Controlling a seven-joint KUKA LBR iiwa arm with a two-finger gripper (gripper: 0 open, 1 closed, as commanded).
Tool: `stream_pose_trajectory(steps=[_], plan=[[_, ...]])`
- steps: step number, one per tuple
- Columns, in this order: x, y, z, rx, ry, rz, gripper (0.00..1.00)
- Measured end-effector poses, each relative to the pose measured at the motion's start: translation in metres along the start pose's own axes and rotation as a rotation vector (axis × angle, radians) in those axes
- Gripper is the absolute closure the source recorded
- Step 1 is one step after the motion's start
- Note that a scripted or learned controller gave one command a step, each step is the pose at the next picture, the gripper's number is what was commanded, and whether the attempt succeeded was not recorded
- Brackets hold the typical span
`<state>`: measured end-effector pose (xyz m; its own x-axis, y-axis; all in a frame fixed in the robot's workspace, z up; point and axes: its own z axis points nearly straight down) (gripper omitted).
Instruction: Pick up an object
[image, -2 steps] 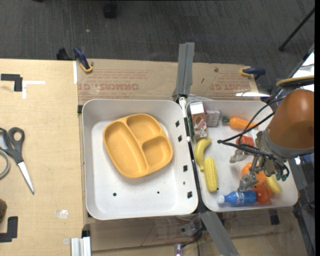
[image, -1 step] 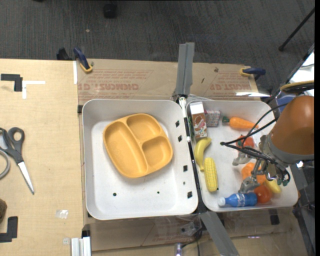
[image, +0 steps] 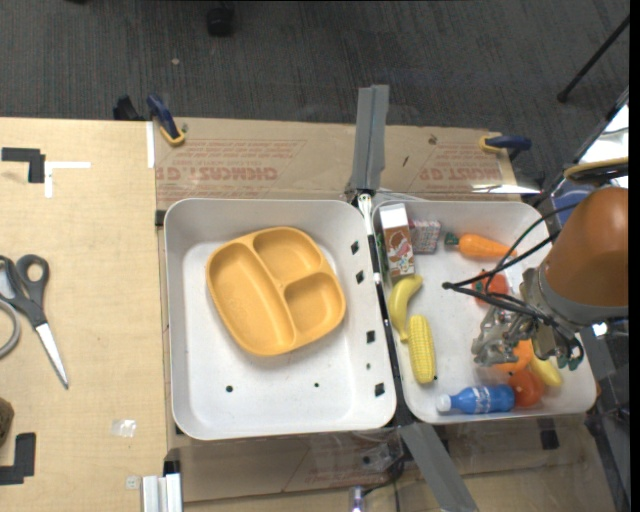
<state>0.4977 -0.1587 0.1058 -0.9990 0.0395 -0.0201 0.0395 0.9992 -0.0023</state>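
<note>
Carton (image: 398, 240) with unreadable label, beside banana (image: 403, 301).

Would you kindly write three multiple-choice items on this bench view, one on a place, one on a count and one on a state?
1. Where does the yellow divided plate lie?
A. in the left bin
B. in the right bin
C. on the wooden bench

2. How many compartments has that plate?
A. two
B. three
C. five

3. How does the blue bottle rest?
A. upright
B. on its side
C. leaning on the scissors

Answers:
1. A, since the plate sits on the floor of the left bin.
2. B, since ridges split it into one long section and two smaller ones.
3. B, since it lies flat along the near wall of the right bin, below the corn cob.
</note>
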Motion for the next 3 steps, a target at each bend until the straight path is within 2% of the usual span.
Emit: stream_pose_trajectory(steps=[1,2,3], plan=[[0.0,0.0,0.0,0.0,0.0,0.0,0.0],[-0.0022,0.0001,-0.0095,0.001,-0.004,-0.002,1.0],[-0.0022,0.0003,-0.0095,0.001,-0.004,-0.002,0.0]])
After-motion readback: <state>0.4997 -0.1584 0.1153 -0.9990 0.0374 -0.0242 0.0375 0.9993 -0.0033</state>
